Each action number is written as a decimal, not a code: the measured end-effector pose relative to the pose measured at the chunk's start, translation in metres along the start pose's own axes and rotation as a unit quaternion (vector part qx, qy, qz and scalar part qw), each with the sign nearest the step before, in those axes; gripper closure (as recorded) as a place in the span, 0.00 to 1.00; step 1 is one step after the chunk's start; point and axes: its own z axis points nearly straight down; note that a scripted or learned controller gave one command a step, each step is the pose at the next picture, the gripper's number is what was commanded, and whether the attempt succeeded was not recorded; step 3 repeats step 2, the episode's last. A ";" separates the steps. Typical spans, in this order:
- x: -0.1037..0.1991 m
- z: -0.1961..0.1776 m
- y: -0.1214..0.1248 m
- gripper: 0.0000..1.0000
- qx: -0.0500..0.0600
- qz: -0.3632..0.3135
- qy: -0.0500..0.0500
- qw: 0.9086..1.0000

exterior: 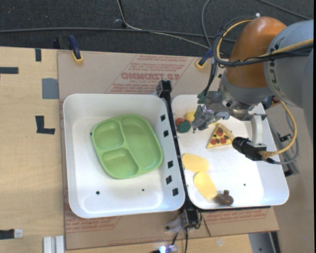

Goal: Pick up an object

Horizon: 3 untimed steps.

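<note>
In the right bin [263, 186] lie a toy pizza slice [220, 136], two pale yellow flat pieces [194, 162] [204, 184], a small brown object [224, 197] and a small cluster of red, green and yellow toy food [184, 123] by the bin's left wall. My gripper [201, 118] hangs over the upper left part of that bin, between the cluster and the pizza slice. Nothing shows between its fingers.
The left bin [73, 141] holds a green divided plate [127, 146]. A black divider with clips [168, 141] runs between the bins. Cables arc above the arm's orange band [253, 41], and a black connector [247, 147] sticks out beside the pizza slice.
</note>
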 end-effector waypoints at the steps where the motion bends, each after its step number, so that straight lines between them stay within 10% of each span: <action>1: 0.058 -0.002 -0.008 1.00 0.000 -0.001 0.000 1.000; 3: 0.112 -0.007 -0.029 1.00 0.000 -0.001 0.000 1.000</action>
